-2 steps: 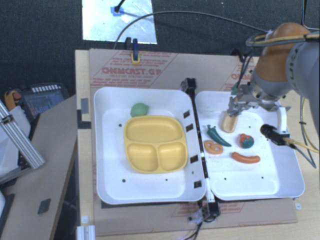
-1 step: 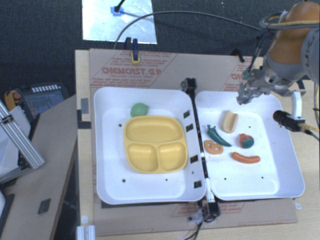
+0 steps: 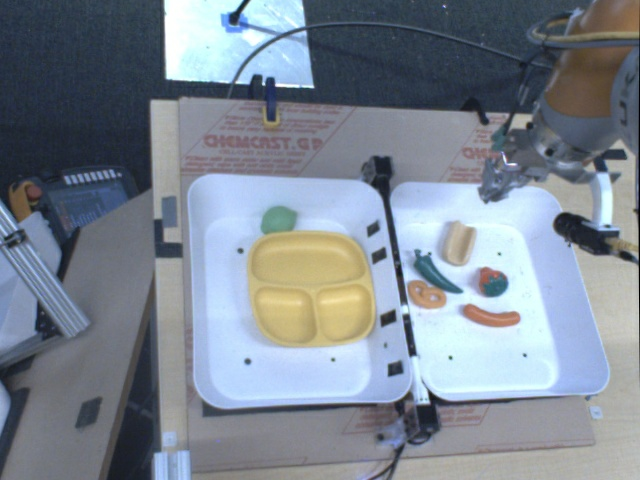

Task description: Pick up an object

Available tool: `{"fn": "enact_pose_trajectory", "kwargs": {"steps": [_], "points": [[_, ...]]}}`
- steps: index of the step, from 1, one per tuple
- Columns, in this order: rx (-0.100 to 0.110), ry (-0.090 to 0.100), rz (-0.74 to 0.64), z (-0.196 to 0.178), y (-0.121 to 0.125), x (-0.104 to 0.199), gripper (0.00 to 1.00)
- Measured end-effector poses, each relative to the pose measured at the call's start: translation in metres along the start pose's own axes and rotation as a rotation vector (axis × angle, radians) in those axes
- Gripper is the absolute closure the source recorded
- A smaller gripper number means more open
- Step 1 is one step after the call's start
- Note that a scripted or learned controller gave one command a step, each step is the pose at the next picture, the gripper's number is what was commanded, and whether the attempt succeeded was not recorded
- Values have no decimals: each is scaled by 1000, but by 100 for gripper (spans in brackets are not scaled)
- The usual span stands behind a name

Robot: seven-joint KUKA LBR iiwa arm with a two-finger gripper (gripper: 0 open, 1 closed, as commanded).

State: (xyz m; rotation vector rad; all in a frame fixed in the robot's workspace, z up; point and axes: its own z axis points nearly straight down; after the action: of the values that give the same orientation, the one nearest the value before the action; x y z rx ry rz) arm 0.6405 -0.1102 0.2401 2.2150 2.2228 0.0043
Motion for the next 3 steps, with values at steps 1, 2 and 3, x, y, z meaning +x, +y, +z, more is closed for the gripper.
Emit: {"fn": "enact_pose_trajectory", "kwargs": {"steps": [1, 2, 3], "points": [[2, 1, -4, 10, 3, 47, 100], [3, 3, -7, 8, -3, 110, 100], [3, 3, -6, 2, -7, 159, 100]]}}
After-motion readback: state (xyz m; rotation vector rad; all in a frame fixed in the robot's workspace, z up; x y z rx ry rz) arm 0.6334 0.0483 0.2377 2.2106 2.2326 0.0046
